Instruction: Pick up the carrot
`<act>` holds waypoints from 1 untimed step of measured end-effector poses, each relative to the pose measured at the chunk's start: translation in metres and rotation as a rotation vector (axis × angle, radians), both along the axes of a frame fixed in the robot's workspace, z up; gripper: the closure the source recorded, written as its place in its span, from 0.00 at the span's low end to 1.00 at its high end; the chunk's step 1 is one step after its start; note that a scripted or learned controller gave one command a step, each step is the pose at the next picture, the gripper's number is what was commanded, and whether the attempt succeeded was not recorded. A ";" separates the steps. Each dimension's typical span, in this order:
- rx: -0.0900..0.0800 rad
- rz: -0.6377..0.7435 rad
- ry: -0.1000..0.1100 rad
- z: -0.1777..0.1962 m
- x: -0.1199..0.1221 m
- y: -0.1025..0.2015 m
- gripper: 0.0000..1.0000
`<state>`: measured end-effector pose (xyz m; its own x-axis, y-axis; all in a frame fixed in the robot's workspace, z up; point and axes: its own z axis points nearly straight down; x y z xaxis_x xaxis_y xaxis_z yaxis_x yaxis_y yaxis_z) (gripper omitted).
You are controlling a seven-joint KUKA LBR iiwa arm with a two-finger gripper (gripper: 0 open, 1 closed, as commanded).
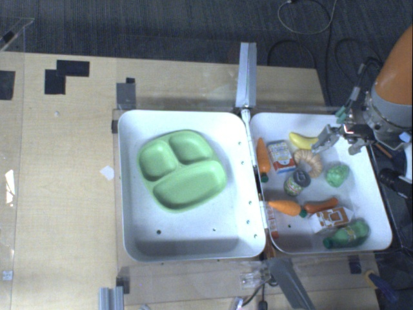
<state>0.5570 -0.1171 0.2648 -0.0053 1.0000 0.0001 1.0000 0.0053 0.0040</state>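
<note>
**Carrot lies down-left of my jaws**

My two-finger gripper (pixel 339 137) hangs with jaws apart, holding nothing, in the right bin's upper right. The small orange plastic carrot (pixel 284 206) lies lower left of it, long axis nearly horizontal.

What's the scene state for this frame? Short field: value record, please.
left bin: holds a green divided plate
right bin: holds mixed toy food
carrot: lying flat in the right bin, near its left wall, toward the front
other orange item: against the right bin's left wall, further back
nearby items: banana, small jar, green bottle
gripper: over the back of the right bin, apart from the carrot
carrot held: no
</note>
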 end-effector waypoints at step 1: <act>-0.010 0.283 -0.021 -0.127 -0.064 0.022 0.00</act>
